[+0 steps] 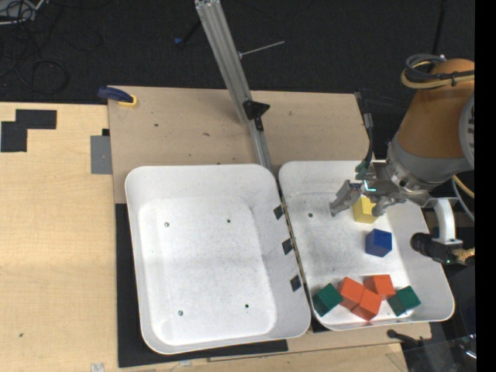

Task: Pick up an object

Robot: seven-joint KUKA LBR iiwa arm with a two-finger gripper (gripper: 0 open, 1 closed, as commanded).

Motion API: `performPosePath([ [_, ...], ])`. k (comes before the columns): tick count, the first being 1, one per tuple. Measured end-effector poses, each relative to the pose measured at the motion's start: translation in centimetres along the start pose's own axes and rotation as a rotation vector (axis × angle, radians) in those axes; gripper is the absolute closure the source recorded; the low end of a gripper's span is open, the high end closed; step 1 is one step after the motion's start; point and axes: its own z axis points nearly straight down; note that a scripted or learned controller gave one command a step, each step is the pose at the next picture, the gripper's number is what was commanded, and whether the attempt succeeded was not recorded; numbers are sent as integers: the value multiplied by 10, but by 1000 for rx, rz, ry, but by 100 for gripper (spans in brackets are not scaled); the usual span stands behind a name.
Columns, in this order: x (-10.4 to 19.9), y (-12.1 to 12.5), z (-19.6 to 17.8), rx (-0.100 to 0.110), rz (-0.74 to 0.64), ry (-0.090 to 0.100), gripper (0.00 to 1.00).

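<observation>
One two-finger gripper [363, 200] | hovering, fingers spread (astride?) | straddling small yellow plastic cube [364, 209] directly beneath, right white bin [325, 178].

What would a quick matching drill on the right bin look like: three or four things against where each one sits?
Things:
1. yellow block
2. blue block
3. orange blocks
4. gripper

Places:
A. middle of the right bin, alone
B. near edge of the bin, between two green blocks
C. far part of the bin, just under the gripper
D. over the far part of the bin, above the yellow block

Pairs: 1-C, 2-A, 3-B, 4-D
</observation>
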Motion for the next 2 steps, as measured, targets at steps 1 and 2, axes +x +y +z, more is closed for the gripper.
performPosePath([
  [1,-2,1,-2,-5,4,-1,0],
  [2,-7,-4,60,2,2,0,0],
])
